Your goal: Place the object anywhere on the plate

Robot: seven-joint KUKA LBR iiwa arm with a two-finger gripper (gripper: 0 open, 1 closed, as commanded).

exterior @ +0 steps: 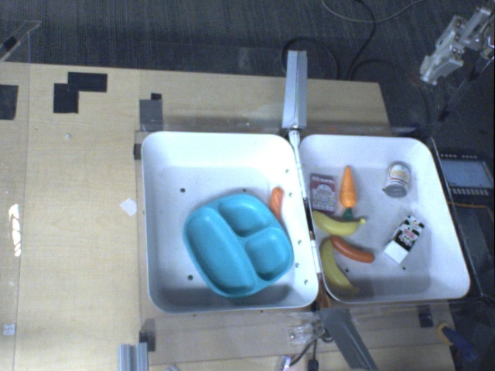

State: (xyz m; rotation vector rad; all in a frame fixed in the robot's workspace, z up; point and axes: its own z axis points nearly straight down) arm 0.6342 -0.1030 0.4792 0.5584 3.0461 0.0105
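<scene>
A light blue divided plate [238,243] lies in the left bin [166,168], toward its front. A small orange object [277,202] rests on the bin floor just off the plate's upper right rim, close to the wall between the bins. My gripper [447,52] hangs at the far top right, beyond the back corner of the right bin [441,207] and well away from the plate and every object. Nothing shows in it.
The right bin holds a carrot [348,186], a red and white packet [322,192], a small can [397,179], two bananas [338,223], an orange sausage [353,250] and a black and white box [406,239]. A metal post [295,91] stands behind the bins.
</scene>
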